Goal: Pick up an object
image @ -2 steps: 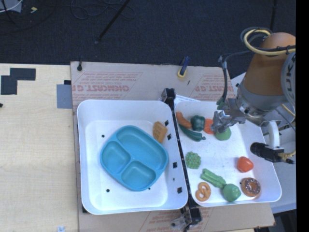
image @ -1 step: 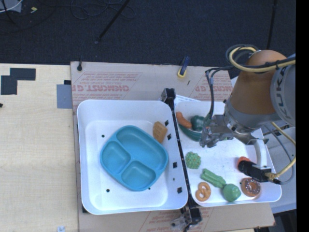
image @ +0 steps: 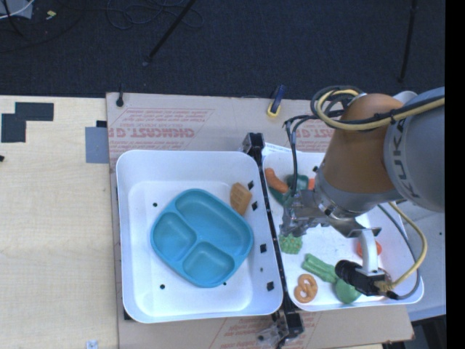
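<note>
Nearest, by the right bin's (image: 407, 297) front edge, lie a pretzel (image: 306, 289) and green pepper (image: 328, 270). Beyond, my claw (image: 296, 222) hangs over the broccoli (image: 290, 243); its grip I cannot tell. I'd descend straight, centred on it.

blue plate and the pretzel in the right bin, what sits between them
In the camera view, between the blue plate and the pretzel lie bare white floor of the left bin and the black divider separating the bins.

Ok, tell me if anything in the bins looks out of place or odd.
Nothing stands out. The blue three-compartment plastic plate lies flat but skewed in the left white bin; toy foods, including a small tan pretzel, lie loose in the right bin.
</note>
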Controlling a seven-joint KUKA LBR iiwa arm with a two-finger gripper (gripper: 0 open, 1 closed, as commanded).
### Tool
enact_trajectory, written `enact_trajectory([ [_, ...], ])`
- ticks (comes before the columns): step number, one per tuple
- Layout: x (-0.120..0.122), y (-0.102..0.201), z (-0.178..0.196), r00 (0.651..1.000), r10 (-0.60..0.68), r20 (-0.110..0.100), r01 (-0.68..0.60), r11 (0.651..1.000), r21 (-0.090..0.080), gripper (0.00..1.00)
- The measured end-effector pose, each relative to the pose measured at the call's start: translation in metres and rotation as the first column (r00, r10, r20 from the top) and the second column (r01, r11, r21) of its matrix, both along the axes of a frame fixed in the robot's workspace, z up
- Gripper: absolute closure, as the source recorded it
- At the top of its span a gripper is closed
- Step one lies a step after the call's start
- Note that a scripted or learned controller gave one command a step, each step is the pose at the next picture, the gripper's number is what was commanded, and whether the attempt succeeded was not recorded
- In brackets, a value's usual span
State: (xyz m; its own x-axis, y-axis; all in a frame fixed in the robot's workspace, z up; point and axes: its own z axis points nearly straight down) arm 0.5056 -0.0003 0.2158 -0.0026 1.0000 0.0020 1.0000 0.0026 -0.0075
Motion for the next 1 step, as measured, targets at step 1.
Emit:
enact_trajectory([
  [1,-0.0136,0.0133,0.0024,1.000,-0.001,0.001,0.001,1.000,-0.001,1.00],
])
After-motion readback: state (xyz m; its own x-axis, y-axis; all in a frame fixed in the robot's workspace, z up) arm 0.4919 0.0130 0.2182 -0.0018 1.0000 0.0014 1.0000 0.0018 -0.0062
